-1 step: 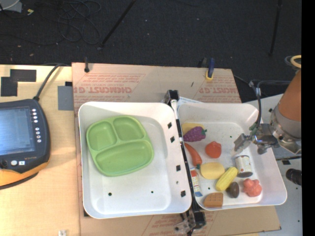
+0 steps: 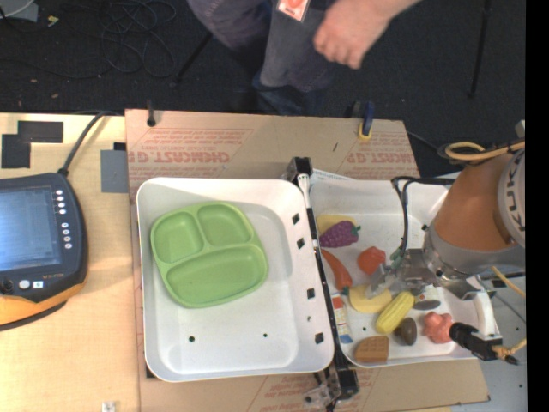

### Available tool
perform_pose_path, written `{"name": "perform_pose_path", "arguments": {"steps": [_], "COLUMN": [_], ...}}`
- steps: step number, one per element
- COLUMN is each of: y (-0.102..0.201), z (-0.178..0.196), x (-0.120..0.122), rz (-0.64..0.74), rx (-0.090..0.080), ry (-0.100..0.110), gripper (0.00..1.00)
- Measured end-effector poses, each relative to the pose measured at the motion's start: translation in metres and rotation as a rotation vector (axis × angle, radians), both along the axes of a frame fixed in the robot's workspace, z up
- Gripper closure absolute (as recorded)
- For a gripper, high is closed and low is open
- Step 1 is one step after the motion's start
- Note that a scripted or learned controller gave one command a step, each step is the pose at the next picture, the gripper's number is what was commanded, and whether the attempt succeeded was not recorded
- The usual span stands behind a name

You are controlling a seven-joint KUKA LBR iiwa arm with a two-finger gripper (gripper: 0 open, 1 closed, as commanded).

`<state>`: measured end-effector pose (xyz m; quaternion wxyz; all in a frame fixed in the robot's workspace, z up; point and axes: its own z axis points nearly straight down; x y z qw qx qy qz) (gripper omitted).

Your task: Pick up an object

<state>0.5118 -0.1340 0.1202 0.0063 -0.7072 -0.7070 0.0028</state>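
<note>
Overhead, I see the table with its cardboard sheet carrying two white bins side by side. My left bin holds a green divided plate, lying flat toward its far left corner. My right bin holds the toy food: a purple grape bunch resting on a yellow piece near the far side, a long red pepper along the divider, a red tomato just beside it, a yellow corn cob lying at a slant on a pale yellow banana, a dark brown piece, a pink piece and a brown bread slice at the near edge. The arm, grey with an orange band, reaches in from the right over that bin. Its end effector hangs low between the tomato and the corn; I cannot tell how it stands or whether anything is caught in it. A person's hand hovers beyond the table's far edge. A control pendant sits on the left.
</note>
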Motion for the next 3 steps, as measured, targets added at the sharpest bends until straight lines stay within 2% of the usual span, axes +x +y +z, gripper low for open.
{"name": "perform_pose_path", "arguments": {"steps": [1, 2, 3], "y": [0.016, 0.016, 0.074], "z": [-0.032, -0.021, 0.074], "x": [0.078, 0.076, 0.135], "rz": [0.004, 0.0, 0.007], "rx": [-0.005, -0.001, -0.004], "ry": [-0.013, -0.011, -0.024], "gripper": [0.0, 1.0, 1.0]}}
